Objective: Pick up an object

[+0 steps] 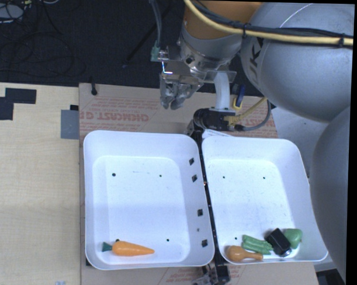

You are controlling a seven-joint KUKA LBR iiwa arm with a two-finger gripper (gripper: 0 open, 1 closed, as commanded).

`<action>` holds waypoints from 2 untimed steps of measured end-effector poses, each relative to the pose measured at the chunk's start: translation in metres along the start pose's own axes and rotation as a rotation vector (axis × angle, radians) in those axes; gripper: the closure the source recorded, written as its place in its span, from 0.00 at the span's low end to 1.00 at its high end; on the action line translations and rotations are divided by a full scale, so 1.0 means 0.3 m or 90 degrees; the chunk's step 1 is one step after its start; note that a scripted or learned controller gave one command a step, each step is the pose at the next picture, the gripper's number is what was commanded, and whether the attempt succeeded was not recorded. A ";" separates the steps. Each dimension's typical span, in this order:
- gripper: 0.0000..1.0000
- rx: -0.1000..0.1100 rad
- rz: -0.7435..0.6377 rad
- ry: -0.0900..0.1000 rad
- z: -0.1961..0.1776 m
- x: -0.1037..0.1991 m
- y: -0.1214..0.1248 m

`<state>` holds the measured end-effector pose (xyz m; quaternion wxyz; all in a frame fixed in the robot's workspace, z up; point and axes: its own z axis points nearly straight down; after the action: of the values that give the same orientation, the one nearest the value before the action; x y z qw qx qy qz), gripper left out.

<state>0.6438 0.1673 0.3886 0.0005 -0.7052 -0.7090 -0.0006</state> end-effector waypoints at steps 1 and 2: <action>1.00 0.001 -0.001 0.000 -0.049 0.270 0.000; 1.00 0.005 0.007 -0.004 0.059 0.009 0.000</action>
<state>0.6438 0.1700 0.3710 0.0010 -0.7093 -0.7049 0.0041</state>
